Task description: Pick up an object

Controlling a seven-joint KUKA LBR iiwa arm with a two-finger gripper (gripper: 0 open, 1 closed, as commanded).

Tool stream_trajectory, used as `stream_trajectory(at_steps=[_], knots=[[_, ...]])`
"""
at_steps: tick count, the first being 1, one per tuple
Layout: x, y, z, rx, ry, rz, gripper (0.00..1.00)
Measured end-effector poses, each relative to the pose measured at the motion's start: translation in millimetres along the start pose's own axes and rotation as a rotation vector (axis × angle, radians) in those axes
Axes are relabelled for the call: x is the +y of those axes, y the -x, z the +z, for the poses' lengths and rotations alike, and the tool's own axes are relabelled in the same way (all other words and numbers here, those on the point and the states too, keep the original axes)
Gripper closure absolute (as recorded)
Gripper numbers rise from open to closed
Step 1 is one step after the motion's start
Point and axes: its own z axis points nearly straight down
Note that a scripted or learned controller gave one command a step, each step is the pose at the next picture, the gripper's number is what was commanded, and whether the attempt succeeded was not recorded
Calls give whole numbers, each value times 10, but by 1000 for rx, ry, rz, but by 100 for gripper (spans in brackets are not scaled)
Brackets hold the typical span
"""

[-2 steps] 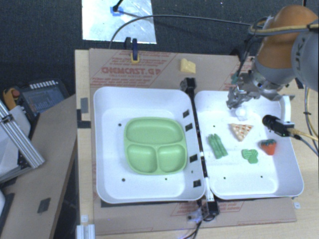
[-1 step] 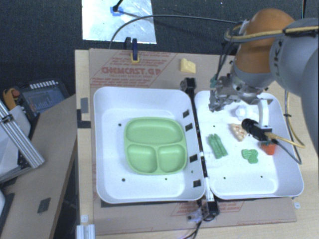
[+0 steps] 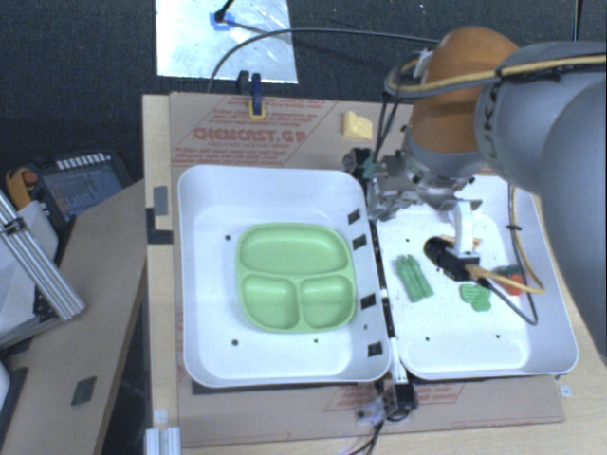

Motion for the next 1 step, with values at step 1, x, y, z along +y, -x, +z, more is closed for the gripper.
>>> stream_trajectory(at_steps=[1], knots=[[-37,-610,-100,1,4,-2,100]])
